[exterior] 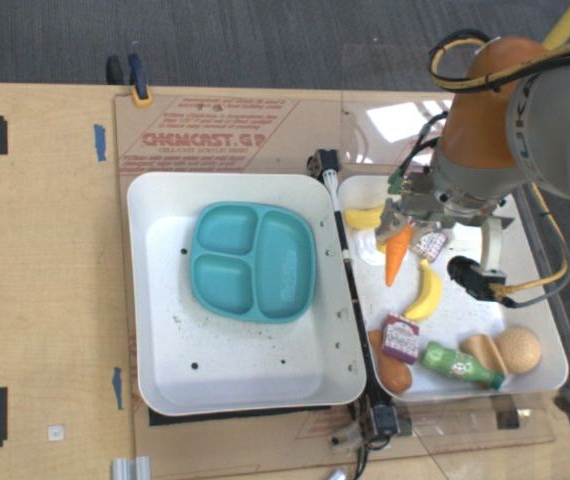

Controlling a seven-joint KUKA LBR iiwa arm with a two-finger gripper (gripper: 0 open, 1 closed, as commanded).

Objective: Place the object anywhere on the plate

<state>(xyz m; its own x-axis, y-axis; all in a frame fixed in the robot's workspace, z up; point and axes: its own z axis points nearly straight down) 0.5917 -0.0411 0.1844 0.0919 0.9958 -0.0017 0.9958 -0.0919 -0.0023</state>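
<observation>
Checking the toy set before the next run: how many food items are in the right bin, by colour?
Orange: 2, the carrot and an orange piece at the bin's near edge
Yellow: 2, the banana and a yellow piece
Green: 1, the green bottle
Purple: 1, the purple box
Tan: 2, the bread roll and a tan piece
Total: 8

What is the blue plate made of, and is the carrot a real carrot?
The plate looks like hard plastic: one even teal colour, smooth, with moulded compartments and rounded edges. The carrot looks like a toy, probably plastic too: its orange is flat and uniform and its surface smooth. It hangs at the gripper, over the right bin.
</observation>
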